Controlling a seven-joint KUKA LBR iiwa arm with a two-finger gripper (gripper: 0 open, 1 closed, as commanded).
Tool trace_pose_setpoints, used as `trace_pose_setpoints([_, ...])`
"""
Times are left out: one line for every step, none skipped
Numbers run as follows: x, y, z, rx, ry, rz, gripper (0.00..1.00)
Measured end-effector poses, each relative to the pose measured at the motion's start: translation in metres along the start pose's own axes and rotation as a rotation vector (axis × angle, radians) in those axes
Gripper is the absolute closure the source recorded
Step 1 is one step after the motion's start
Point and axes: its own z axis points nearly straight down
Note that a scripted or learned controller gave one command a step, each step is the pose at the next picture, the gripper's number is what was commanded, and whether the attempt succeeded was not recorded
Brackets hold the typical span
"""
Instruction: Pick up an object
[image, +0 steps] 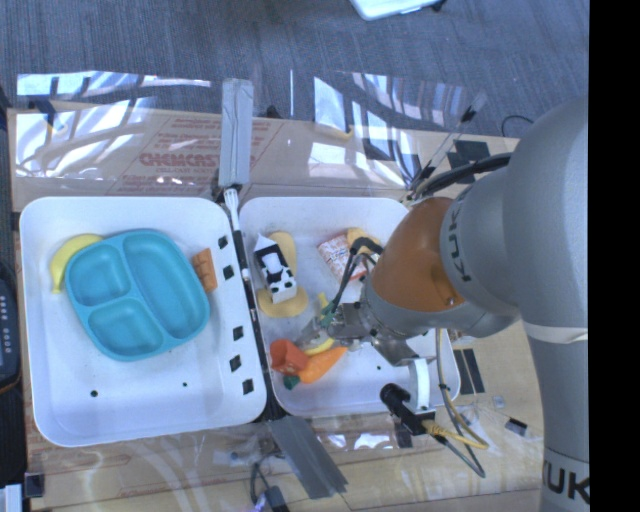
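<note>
Toy carrot (322, 366) lies in the right bin (300, 215) under the tool (335, 322); its state can't be told.

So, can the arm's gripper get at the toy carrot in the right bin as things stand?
Probably yes. The gripper hangs low in the right bin, close above the toy carrot, which lies at the near edge with its top bare. A red toy touches its left end, so the grasp may catch both.
</note>
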Motion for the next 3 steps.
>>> trace_pose_setpoints([-0.036, 0.013, -0.001, -0.002, -0.001, 0.024, 0.00])
trace_pose_setpoints([-0.033, -0.016, -0.001, -0.002, 0.001, -0.086, 0.00])
trace_pose_setpoints([-0.020, 0.049, -0.001, -0.001, 0.000, 0.058, 0.00])
